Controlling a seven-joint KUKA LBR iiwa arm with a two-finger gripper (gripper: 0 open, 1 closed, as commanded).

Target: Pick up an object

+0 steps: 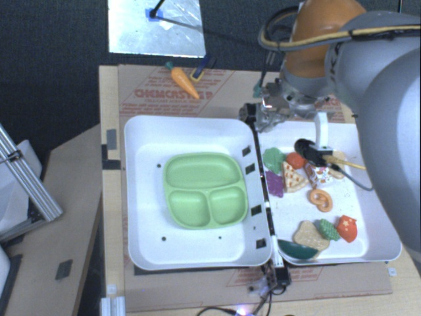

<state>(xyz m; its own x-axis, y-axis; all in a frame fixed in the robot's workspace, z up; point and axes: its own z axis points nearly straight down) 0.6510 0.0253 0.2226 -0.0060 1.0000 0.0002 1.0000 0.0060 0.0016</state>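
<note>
In the camera view the gripper (264,118) hangs at the far edge of the right bin (371,232), further back than the pizza slice (294,176); whether it is open or closed I cannot tell. The nearest thing to take, I think, is the green leaf (272,157), just up-left of the pizza slice. Purple grapes (274,184) at the slice's left side may be in the way

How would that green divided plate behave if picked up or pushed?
The green divided plate looks like moulded plastic, so probably stiff and light. Lying flat and broad in the left bin, it should slide rather than tip or roll. Its smooth rim may slip.
</note>
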